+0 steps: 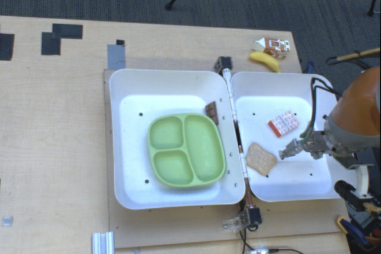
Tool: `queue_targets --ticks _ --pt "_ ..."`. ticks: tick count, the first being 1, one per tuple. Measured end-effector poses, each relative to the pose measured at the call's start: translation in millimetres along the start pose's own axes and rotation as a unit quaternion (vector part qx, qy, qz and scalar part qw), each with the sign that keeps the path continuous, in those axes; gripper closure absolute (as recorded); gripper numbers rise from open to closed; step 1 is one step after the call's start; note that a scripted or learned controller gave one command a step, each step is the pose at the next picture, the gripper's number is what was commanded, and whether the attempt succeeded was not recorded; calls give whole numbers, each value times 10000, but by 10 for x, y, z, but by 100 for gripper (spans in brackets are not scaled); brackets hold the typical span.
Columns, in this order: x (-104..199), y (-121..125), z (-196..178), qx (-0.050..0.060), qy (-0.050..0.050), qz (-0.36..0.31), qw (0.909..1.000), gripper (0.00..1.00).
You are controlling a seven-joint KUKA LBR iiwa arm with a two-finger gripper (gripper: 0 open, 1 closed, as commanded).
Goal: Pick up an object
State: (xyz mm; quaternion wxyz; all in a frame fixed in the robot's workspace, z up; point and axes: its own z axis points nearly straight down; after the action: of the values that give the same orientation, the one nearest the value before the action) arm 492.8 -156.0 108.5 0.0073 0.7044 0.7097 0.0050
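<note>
From my remote station I see two white bins side by side on a pale wooden bench. The left bin holds a green divided plate, with a small brown item just beside the plate's upper right corner, against the bin wall. The right bin holds a tan cracker-like square near the dividing wall and a red-and-white packet further back. The gripper hangs over the right bin, just right of the cracker; I cannot tell how its pincer is set. Behind the bins lie a banana and a small carton. Beyond the bench is dark grey carpet.
</note>
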Motion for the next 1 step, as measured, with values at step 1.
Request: queue_targets --ticks 1 --pt "6 19 -105 -19 1 -11 10000 100"
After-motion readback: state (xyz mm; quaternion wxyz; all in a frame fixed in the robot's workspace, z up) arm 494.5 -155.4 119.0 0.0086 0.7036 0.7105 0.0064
